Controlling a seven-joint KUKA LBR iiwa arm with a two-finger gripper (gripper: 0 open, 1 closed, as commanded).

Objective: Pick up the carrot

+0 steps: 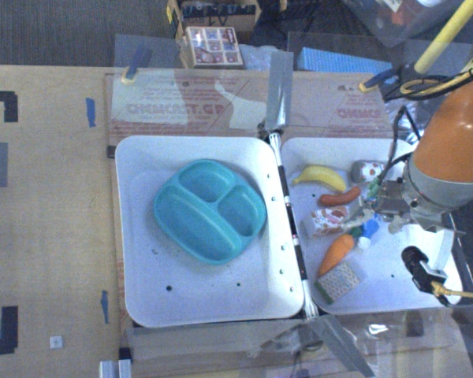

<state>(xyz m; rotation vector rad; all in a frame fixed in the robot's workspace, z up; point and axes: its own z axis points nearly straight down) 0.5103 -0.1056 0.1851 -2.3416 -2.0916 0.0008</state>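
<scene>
The gripper (376,205) hangs over the middle of the right white bin (394,286), under the grey wrist and its orange band; its tip is lost among cables and small objects, so I cannot tell how it is set, and nothing can be seen held in it.

Just beside the tip lie a small blue-capped bottle (368,229), a red-and-white packet (327,220) and a red sausage-shaped toy (339,198). The tapered orange carrot (337,253) rests on the bin floor a little nearer the front edge, slanted with its thin end toward the front left corner, touching a grey ridged block (340,282). A yellow banana (322,176) and a small tin (366,170) lie toward the bin's back edge.

The left white bin (142,290) carries a teal divided plate (210,209).

By my reading, the pick is not yet made: the carrot lies flat, apart from the gripper. Descending, closing and lifting all remain.
</scene>
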